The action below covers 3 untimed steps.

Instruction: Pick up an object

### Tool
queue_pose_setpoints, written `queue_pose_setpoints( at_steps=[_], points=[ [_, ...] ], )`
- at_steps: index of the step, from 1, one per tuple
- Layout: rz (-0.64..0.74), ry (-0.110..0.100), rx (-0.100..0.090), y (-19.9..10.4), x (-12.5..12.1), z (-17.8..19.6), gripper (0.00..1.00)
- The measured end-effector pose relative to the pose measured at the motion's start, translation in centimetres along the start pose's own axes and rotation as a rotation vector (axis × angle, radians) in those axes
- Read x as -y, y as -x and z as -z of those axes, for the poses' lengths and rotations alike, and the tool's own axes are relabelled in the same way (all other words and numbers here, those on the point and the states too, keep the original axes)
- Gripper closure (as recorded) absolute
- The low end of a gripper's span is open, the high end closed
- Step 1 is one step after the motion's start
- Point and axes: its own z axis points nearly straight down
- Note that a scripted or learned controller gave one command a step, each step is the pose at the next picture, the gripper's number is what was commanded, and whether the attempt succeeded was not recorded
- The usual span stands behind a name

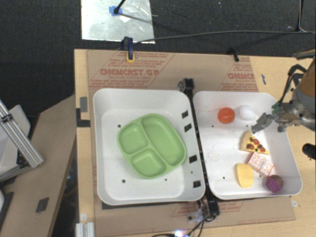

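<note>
The right bin (217, 181) holds several small things: an orange-red ball (226, 115), a white egg (246, 112), a pizza slice (254, 143), a pink and white packet (260, 163), a yellow piece (244, 175) and a purple piece (274, 182). My gripper (270, 126) hangs over the bin's upper right part, just right of the egg and above the pizza slice. Its fingers are spread apart with nothing between them; one fingertip (257, 126) points toward the pizza slice.
The left bin (106, 132) holds a green divided plate (151, 145). A black divider with clips (193, 142) runs between the two bins. A blue clamp (128, 47) sits on the cardboard at the back. Cables (291, 78) hang by the wrist.
</note>
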Motion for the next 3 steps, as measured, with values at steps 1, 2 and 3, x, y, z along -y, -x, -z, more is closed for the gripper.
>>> queue_pose_setpoints(
  at_steps=[1, 2, 3],
  points=[
    [0.004, 0.012, 0.003, 0.0, -0.3, 0.7, 0.0],
    [0.005, 0.009, 0.002, -0.8, -0.7, -5.2, 0.0],
    [0.002, 0.009, 0.002, -0.9, -0.8, -10.4, 0.0]
  ],
)
